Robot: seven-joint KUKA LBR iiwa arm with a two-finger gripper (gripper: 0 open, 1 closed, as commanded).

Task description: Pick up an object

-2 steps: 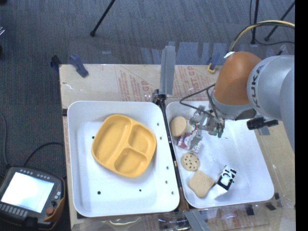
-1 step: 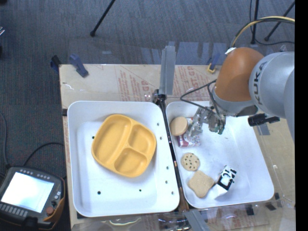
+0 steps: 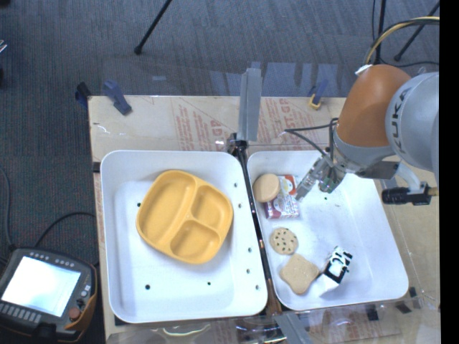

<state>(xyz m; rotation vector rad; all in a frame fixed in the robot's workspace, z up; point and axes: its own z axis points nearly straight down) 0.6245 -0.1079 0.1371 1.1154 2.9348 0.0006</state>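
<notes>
Two white bins sat side by side on the bench. Over the right bin [image 3: 373,221], the gripper [image 3: 318,179] hung slightly parted, holding nothing. A small packet [image 3: 285,205] with a bun [image 3: 266,188] lay just to its left, nearest.

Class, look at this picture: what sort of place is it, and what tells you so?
Probably a robotics lab: a robot arm over two white bins, toy food like a cookie, and a teach pendant on the floor.

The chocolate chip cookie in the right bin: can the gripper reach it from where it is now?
Probably yes. The cookie lies flat with open floor around it, apart from the toast slice, and the gripper hangs just above it in the same bin.
</notes>
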